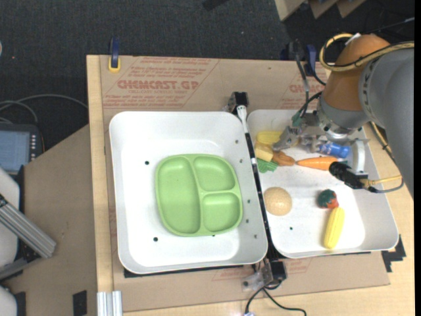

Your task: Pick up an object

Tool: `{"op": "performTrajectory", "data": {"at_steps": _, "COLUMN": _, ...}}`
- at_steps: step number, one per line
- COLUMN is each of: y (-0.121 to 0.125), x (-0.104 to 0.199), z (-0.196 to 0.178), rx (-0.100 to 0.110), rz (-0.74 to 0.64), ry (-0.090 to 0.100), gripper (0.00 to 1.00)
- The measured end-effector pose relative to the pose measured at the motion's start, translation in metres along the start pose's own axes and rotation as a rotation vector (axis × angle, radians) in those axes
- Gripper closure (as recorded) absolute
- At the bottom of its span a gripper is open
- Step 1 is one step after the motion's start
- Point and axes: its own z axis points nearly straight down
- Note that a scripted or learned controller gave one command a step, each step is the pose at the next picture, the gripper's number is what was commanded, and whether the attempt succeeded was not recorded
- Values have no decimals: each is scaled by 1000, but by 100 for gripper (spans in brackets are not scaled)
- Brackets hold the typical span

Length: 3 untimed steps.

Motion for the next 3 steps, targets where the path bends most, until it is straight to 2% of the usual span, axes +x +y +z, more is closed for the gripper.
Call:
{"op": "performTrajectory", "data": {"at_steps": 1, "y": -76, "x": -56, "z": -1, "rx": 9, "rz": 10, "ry": 2, "gripper": 0}}
{"op": "performTrajectory", "data": {"at_steps": 2, "y": -34, "x": -14, "z": -1, "rx": 0, "rz": -2, "ry": 0, "gripper": 0}}
{"op": "performTrajectory", "data": {"at_steps": 3, "y": 32, "x": 61, "z": -107, "rx": -10, "rz": -7, "ry": 2, "gripper": 0}}
